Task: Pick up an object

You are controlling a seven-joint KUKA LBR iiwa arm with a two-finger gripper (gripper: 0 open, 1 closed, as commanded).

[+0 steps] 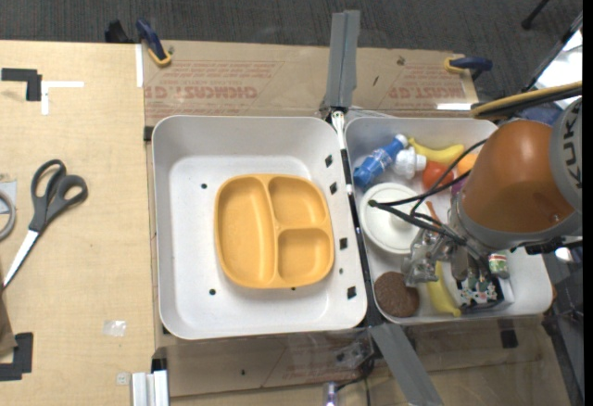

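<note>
Left to right: scissors [44, 200] lie on the bench, then the left bin [167, 237] holds a yellow divided plate [275, 231], with cardboard [236, 84] behind it whose mirrored print I cannot read. My gripper [428, 258] hangs low in the right bin [528, 298], and whether it is released or clenched I cannot tell. A white bowl [387, 214] sits just left of it, a brown disc [397, 294] below-left and a banana [443, 296] just under it.

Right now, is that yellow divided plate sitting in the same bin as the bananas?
No, the yellow plate lies in the left bin, while the bananas are in the right bin.
</note>
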